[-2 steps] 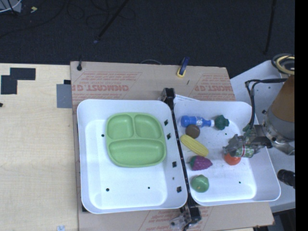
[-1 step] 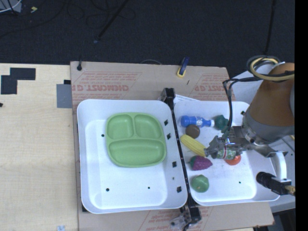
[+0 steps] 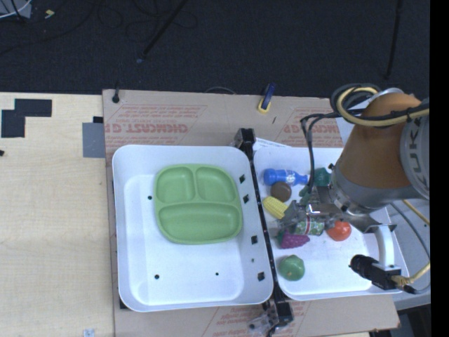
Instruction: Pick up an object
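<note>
Reaching into the right-hand shallow white bin [image 3: 330, 281], my two-finger gripper [image 3: 306, 216] hangs low among small toy foods; its grasp state I cannot tell. Next: confirm one item, lift straight.

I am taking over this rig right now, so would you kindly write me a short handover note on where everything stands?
Pincer: low in the right white bin, among the toy foods; whether it is open or shut cannot be told, and no grasp is visible.
Right bin: blue bottle-shaped toy, brown round toy, yellow toy, purple toy, green round toy, red round toy.
Left white bin: green divided plate.
Done: arm is down at the cluster.
Left: secure one object and lift it.
</note>
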